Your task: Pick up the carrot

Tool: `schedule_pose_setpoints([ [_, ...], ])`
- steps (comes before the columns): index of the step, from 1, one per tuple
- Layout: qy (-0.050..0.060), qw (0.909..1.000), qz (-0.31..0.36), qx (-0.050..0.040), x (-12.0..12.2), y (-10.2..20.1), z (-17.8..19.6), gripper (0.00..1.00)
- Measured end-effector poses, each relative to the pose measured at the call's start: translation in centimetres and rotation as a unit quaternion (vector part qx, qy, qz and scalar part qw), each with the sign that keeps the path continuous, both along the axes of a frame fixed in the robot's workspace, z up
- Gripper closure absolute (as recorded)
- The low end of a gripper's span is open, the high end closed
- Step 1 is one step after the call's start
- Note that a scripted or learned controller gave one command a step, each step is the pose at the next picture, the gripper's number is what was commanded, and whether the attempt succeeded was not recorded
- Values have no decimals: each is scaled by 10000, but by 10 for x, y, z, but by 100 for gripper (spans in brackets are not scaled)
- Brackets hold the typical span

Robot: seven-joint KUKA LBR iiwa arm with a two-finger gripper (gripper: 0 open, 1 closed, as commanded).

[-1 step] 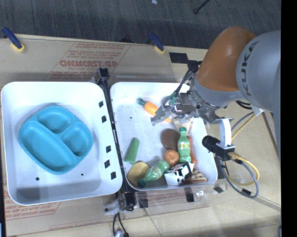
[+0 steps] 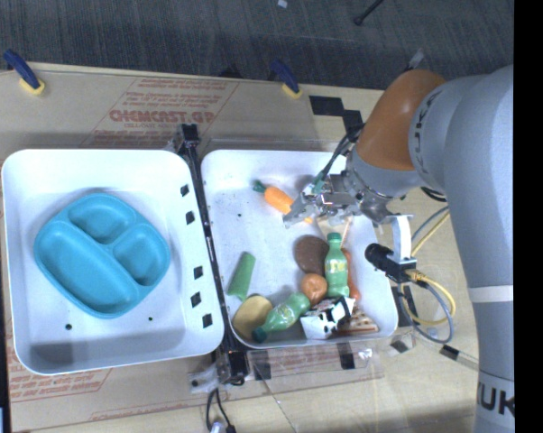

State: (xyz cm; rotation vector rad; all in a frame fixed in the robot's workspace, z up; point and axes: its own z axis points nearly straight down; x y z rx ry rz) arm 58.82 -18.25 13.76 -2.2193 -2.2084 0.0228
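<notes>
Nearest my camera, the grey arm (image 2: 470,152) reaches over the right bin (image 2: 219,242), its gripper (image 2: 318,198) hanging just right of the carrot (image 2: 276,198), which lies free near the bin's back. I cannot tell how the jaws stand. Further forward sit a brown potato (image 2: 311,252), green bottles (image 2: 335,264) and a green cylinder (image 2: 243,275). My left bin (image 2: 19,242) holds a blue divided plate (image 2: 102,253).

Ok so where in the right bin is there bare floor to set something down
Bare floor lies along the right bin's left and upper-left, between the wall, the carrot and the green cucumber. The lower-right corner is crowded with toy food, and the tool hangs beside the carrot.
</notes>
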Motion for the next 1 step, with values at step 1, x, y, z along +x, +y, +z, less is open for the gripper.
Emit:
schedule_pose_setpoints([
  [1,-136,9990,-431,-39,49,41,-39,0],
])
